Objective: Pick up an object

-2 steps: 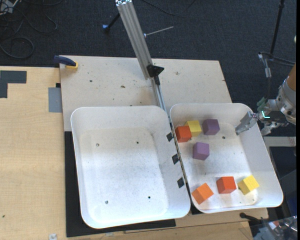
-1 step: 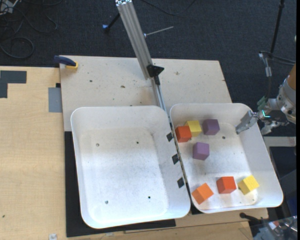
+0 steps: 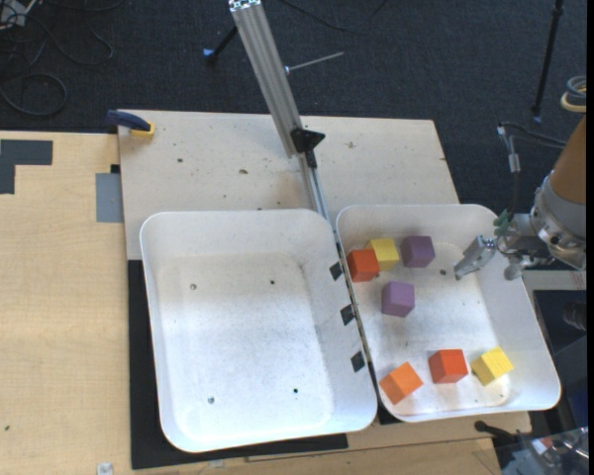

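My gripper [image 3: 490,255] hangs over the right bin's [image 3: 535,339] upper right area, fingers spread, nothing between them. Nearest cube: purple cube [image 3: 418,251] (beside the yellow cube [image 3: 383,253]), well apart from my gripper.

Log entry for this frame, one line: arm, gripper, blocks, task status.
arm: over right bin | gripper: above bin floor, holds nothing | blocks: seven in right bin, nearest purple block | pick: not yet done

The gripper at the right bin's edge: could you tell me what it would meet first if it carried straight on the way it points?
The gripper points left and slightly down across the right bin. Going straight on, it would probably meet the lone purple cube first; its height above the bin floor is unclear, so it might pass over it.
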Controlling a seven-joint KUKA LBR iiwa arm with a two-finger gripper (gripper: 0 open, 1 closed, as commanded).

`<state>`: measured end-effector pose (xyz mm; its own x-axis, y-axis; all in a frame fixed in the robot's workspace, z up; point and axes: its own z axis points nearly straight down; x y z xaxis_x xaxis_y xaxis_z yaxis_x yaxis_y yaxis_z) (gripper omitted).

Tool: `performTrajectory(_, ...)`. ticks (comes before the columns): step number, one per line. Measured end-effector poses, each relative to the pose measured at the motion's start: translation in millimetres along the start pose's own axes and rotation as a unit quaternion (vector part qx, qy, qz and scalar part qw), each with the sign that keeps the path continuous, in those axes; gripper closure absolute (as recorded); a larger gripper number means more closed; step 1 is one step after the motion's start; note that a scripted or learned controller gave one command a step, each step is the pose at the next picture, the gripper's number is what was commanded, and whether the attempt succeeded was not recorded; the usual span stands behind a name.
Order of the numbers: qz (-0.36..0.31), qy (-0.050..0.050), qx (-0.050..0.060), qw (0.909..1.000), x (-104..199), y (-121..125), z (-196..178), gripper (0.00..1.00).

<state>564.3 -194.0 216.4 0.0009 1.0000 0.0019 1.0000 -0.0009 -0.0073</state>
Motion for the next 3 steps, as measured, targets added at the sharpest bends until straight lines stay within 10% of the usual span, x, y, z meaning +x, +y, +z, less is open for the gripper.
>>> performTrajectory(2, 0.002, 0.001, 0.001, 1.0, 10, 0, 108, 0.0)
performTrajectory(3, 0.005, 0.0, -0.001, 1.0, 8, 1, 95, 1.0)
